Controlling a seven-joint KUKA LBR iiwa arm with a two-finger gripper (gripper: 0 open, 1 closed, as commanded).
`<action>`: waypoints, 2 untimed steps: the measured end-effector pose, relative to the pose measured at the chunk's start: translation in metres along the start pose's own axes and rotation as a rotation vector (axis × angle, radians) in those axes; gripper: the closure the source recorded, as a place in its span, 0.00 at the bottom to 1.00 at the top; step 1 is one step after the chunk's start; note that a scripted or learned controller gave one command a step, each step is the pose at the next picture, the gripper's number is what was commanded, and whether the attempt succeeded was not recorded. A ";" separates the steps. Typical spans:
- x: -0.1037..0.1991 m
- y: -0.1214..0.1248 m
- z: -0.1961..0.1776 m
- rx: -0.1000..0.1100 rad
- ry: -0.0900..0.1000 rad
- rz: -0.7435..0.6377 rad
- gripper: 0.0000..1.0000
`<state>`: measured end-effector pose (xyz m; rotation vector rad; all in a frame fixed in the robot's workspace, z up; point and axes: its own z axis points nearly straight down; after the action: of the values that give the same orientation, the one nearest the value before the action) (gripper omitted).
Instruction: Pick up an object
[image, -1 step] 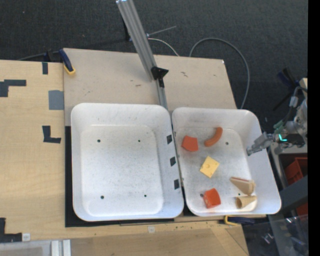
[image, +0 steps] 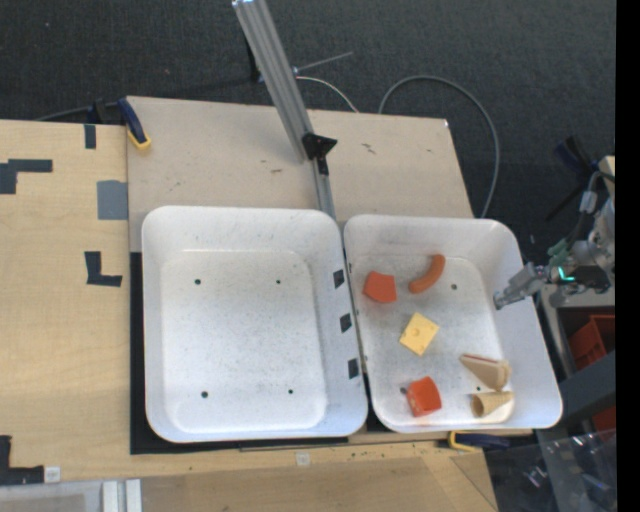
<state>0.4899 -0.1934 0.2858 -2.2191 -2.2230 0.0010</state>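
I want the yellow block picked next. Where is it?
The yellow block lies mid right bin, below the orange sausage and above the red block.

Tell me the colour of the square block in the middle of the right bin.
Yellow. The square block shows clearly in the camera view, lying flat in the right bin.

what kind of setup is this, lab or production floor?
Most likely a robotics lab grasping bench. Two shallow white bins sit side by side, the right bin holding small toy-like pieces such as a yellow block, with the gripper at its edge. Loose cables and tape marks suggest a test rig.
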 end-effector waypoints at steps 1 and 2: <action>-0.003 0.004 0.062 0.007 0.002 0.001 0.00; 0.000 0.008 0.125 0.007 0.002 0.001 0.00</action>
<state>0.4974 -0.1935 0.1606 -2.2153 -2.2173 0.0065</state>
